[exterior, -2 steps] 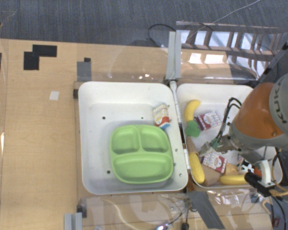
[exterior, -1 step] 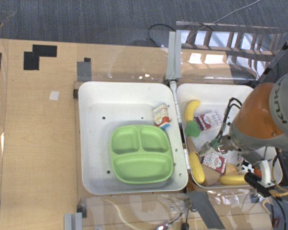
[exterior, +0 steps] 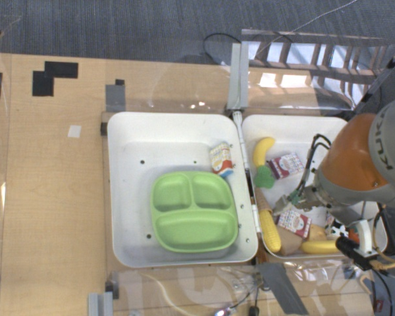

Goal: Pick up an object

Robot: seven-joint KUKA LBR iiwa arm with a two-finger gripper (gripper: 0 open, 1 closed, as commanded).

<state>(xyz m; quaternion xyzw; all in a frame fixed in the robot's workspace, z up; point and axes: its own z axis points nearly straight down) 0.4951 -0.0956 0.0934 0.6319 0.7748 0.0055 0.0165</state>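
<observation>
Currently the arm (exterior: 362, 160) hangs over the right bin (exterior: 296, 125), its wrist covering the bin's middle. The gripper (exterior: 301, 199) sits low among the items, near a red-and-white packet (exterior: 293, 221); its opening and contents cannot be told. Candidate objects crowd this bin: a banana (exterior: 263, 149), a corn cob (exterior: 270, 230), a second packet (exterior: 287, 164). The left bin (exterior: 128, 176) holds a green tray (exterior: 194, 211) and a small carton (exterior: 221, 158). Crowding probably leaves little room for a clean grasp.

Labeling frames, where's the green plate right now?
The green plate lies in the left bin, toward its lower right part, just below a small carton and near the divider between the bins.
</observation>
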